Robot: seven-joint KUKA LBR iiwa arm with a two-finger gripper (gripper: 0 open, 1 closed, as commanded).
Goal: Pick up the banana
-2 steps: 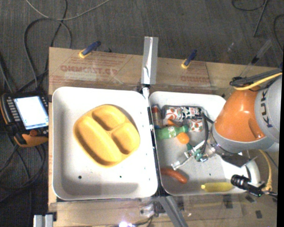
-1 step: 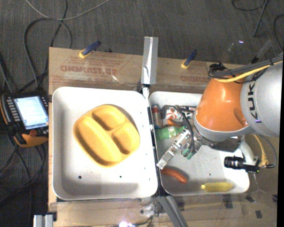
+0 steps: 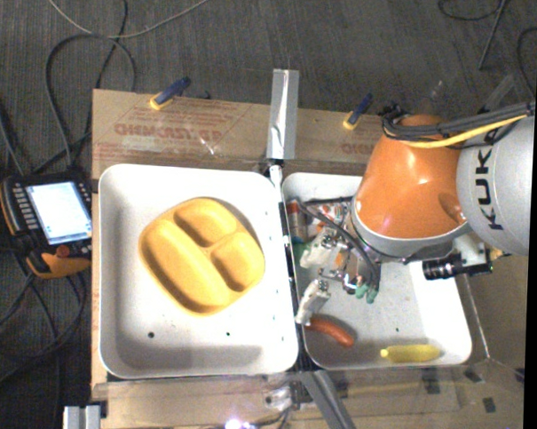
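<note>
Dark carpet around bench [image 3: 166, 116]. Banana [image 3: 411, 352] lies at right bin's [image 3: 459, 337] 5 o'clock, ungrasped. End effector [image 3: 323, 278] near centre; opening unclear. Pick pending.

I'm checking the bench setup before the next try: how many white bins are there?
2. The left bin holds a yellow divided plate; the right bin holds the banana.

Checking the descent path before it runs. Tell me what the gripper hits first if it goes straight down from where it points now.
Probably bare floor of the right bin. The gripper hangs near the bin's left wall, with the hot dog just in front and the banana well off to the side. Depth is hard to judge from above.
</note>
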